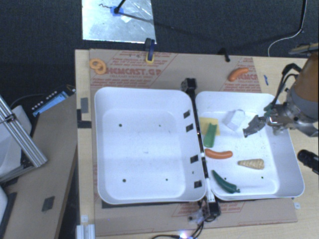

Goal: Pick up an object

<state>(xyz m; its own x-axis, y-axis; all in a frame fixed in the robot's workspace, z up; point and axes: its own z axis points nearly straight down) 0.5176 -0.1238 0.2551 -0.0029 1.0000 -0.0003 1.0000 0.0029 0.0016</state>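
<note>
Hanging over the right bin (286, 183), the gripper (253, 126) is seen near the bin's upper right part, just right of a small white block (234, 118). Nothing can be seen pinched in it, and honestly how far it's opened can't be made out from this angle.

Everything else is placed off that white block too. A yellow piece (207, 122) with a light green piece (211, 134) lying on it is found just to the block's left, against the divider. Below the block, an orange sausage-shaped thing (219, 154) is laid flat, and a tan cone (251, 164) sits lower right of it. Further down, a dark green pepper-like item (225, 182) is parked near the front wall. The left bin (144, 143) is well off to the block's left.
</note>
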